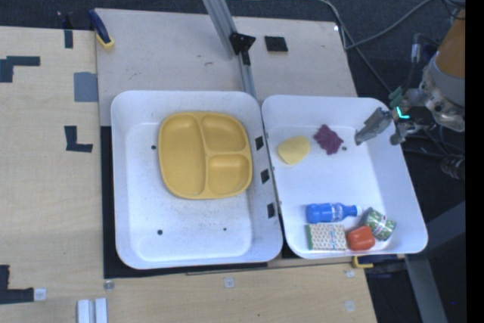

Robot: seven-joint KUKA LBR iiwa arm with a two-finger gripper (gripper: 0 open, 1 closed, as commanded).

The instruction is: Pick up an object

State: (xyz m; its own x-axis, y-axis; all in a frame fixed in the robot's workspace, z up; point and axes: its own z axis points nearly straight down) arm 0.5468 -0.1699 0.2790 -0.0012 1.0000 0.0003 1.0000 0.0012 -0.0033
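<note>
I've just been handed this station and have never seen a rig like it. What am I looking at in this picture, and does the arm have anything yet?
This is one fixed camera looking down at a slant on two white bins. The left bin holds a yellow divided plate. The right bin holds a yellow lemon-like piece, a purple lump, a blue bottle, a patterned packet, a red object and a small can. The robot arm reaches in from the right; its gripper hangs over the right bin's far right edge with nothing between its fingers.
</note>
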